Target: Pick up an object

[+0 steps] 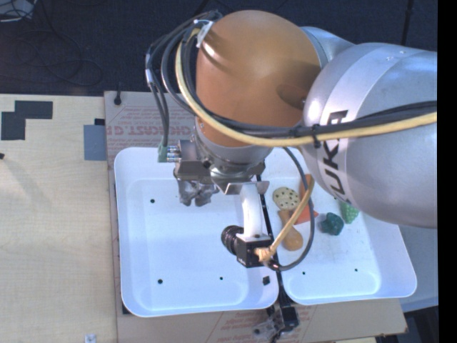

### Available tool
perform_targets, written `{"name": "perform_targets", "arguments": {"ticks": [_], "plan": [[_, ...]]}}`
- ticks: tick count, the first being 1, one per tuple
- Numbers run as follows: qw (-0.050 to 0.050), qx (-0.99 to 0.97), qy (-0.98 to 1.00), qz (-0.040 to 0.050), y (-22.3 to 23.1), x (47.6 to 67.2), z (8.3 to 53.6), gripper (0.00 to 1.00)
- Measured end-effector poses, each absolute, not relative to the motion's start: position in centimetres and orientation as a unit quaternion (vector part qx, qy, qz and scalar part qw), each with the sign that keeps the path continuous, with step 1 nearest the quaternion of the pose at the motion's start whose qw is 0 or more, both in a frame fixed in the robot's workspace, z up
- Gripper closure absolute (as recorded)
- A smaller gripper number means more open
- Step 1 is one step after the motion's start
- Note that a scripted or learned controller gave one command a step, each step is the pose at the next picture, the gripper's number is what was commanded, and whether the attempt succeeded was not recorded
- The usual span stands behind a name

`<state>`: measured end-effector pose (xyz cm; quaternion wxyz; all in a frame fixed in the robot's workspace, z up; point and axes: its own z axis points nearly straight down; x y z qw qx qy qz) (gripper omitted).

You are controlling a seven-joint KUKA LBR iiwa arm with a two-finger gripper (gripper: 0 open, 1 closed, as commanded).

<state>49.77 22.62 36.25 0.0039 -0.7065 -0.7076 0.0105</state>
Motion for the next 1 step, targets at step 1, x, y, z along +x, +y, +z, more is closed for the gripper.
{"name": "perform_targets", "arguments": {"ticks": [1], "plan": [[0.004, -0.707, -0.707, 0.0109, 21.27, 47.12, 21.0, 1.0]]}}
